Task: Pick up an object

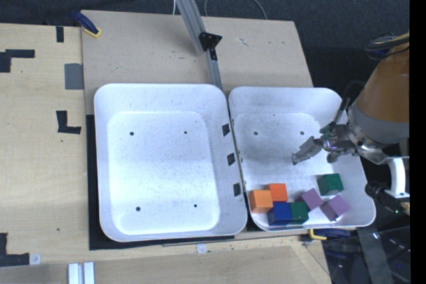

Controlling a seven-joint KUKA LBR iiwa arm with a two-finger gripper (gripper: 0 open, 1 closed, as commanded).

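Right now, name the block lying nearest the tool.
The dark green cube, alone at the right bin's right side, just below the tool; the other blocks cluster lower down.

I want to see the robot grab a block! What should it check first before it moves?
1. Blocks to grab: ok. Orange block, blue block and green block lie in the right bin.
2. Gripper above the right bin: ok.
3. Gripper over a block: not ok. It hangs above bare floor, behind the blocks.
4. Nothing already held: ok. No block shows between the fingers.
5. Room around the target: not ok for the orange and blue blocks, packed together; ok for the green block, standing apart.
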